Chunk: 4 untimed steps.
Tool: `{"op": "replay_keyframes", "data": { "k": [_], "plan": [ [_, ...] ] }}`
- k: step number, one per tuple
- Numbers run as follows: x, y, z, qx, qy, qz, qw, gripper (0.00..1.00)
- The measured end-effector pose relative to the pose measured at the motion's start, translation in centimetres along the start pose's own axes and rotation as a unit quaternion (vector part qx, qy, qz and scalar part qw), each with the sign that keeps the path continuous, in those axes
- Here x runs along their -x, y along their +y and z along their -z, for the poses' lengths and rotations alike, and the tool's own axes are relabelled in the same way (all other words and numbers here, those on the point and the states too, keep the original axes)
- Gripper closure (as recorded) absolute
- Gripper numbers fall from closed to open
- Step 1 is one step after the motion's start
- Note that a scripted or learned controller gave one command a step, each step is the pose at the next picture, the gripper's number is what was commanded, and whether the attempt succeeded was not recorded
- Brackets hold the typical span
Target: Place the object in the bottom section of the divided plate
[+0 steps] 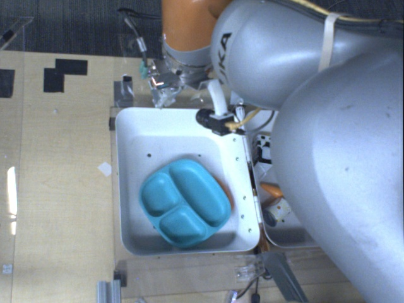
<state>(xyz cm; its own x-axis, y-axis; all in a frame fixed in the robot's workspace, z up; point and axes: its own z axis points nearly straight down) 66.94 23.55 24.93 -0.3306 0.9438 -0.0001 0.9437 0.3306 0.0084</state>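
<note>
1. In the left white bin (129,169), the blue divided plate (185,202) is seen lying with all three sections bare; nothing is placed yet.
2. The object cannot be identified; an orange edge (225,194) is glimpsed beside the plate.
3. The end effector (163,90) is found above the bin's far rim; its opening cannot be told.
4. Open floor is left around the plate.

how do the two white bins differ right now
The left bin lies in open sight and holds a blue divided plate; the right bin is mostly covered by the grey arm, with an orange thing at its edge. Both are shallow and white.
</note>
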Motion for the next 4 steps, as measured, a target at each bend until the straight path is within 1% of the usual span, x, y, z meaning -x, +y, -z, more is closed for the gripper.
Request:
{"op": "replay_keyframes", "data": {
  "k": [1,2,3,4],
  "plan": [
    [0.9,-0.3,-2.6,-0.001,0.0,0.174,0.9847,1.0],
    [1.0,-0.5,-6.5,0.0,0.001,0.391,0.9202,1.0],
    [-0.4,-0.9,-2.5,0.002,0.0,0.66,0.7511,1.0],
    [-0.1,0.0,-4.5,0.002,0.0,0.8,0.6,1.0]
  ]
}}
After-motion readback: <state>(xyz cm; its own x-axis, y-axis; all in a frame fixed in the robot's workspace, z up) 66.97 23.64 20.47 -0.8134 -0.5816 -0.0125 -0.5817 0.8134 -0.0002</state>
